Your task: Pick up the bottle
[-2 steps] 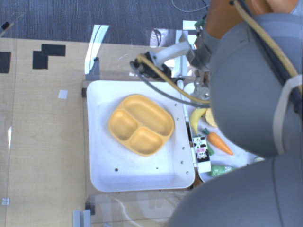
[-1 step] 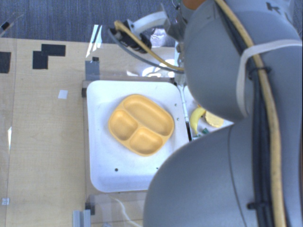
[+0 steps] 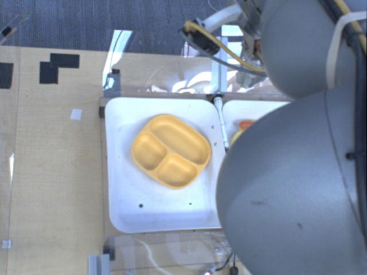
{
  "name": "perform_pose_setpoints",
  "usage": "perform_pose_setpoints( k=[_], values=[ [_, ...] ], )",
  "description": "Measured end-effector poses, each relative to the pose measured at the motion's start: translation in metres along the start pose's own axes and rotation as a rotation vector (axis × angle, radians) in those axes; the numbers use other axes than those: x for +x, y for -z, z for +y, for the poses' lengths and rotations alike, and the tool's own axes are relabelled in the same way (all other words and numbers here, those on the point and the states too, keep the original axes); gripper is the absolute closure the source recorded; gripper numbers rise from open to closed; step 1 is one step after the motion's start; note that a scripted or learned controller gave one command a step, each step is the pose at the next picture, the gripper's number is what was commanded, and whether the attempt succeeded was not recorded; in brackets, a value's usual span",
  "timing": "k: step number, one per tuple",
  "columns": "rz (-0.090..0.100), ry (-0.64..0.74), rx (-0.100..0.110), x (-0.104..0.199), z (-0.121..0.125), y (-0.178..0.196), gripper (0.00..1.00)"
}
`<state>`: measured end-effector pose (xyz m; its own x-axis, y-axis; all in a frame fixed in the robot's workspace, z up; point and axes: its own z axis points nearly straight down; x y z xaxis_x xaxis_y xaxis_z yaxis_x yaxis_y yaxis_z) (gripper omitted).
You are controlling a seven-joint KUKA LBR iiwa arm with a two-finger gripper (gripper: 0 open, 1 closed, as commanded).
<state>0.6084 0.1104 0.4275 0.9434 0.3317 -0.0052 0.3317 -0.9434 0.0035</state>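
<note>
Gripper (image 3: 248,53) hangs below the orange-banded wrist, open or closed impossible to tell. Nearer the camera, the grey arm (image 3: 298,176) covers the right bin (image 3: 258,109); the bottle's place and axis cannot be told.

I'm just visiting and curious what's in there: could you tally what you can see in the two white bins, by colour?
Yellow: 1, a divided plate with three compartments, lying in the left bin.
Orange: 1, a small piece showing in the right bin at the edge of the grey arm; too little shows to tell what it is.
Total: 2 things seen; the arm covers most of the right bin.
</note>
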Motion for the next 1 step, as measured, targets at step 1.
perform_pose_setpoints(
  k=[1],
  values=[
    [0.000, 0.014, 0.001, -0.0063, -0.0643, -0.0832, 1.00]
  ],
)
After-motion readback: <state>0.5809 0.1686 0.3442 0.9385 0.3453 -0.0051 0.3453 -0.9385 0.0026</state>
